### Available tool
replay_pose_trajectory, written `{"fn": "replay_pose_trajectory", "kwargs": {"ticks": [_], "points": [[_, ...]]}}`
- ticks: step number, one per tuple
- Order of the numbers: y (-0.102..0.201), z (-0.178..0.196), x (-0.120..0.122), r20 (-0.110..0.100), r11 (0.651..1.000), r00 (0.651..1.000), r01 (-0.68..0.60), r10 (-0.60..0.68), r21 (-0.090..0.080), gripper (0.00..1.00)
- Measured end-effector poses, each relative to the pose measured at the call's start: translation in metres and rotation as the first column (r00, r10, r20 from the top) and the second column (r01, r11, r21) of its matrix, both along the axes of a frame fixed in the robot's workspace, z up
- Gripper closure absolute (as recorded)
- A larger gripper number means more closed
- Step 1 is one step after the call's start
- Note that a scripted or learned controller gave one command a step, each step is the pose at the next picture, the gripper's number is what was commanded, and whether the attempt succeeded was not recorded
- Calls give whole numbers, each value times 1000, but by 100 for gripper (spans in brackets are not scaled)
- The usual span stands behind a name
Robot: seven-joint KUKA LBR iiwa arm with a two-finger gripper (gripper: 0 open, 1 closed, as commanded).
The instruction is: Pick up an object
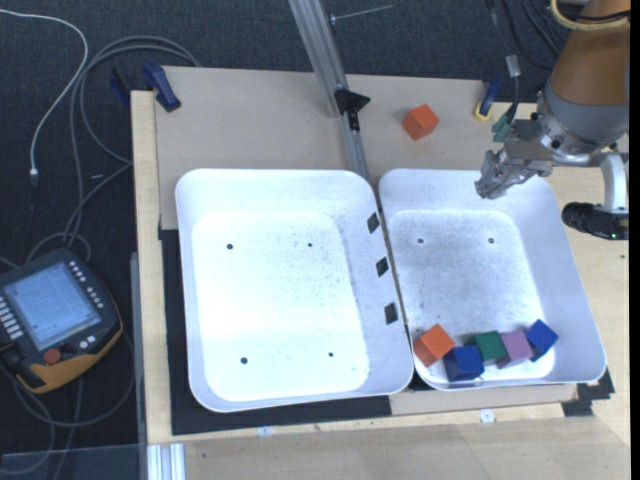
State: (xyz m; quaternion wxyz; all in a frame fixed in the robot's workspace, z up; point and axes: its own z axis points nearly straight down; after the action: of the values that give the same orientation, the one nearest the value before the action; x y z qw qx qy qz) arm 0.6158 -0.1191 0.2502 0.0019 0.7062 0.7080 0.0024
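Nearest, we list the right bin (575, 298), holding along its near wall an orange cube (434, 342), two blue cubes (463, 361) (the second (541, 336) at the row's right end), a green cube (490, 346) and a pink cube (516, 345). Beside it lies the left bin (200, 268). Farther back we note the gripper (494, 184) over the right bin's far rim, its state we cannot tell, and a stray orange cube (421, 121) on the bench (250, 118).

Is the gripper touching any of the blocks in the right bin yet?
Apart. The camera view shows the gripper at the bin's far rim, with bare bin floor between it and the blocks.
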Motion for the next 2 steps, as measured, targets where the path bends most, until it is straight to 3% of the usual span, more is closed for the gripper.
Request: {"fn": "replay_pose_trajectory", "kwargs": {"ticks": [2], "points": [[1,22,1,6,1000,1000,-3,3,0,100]]}}
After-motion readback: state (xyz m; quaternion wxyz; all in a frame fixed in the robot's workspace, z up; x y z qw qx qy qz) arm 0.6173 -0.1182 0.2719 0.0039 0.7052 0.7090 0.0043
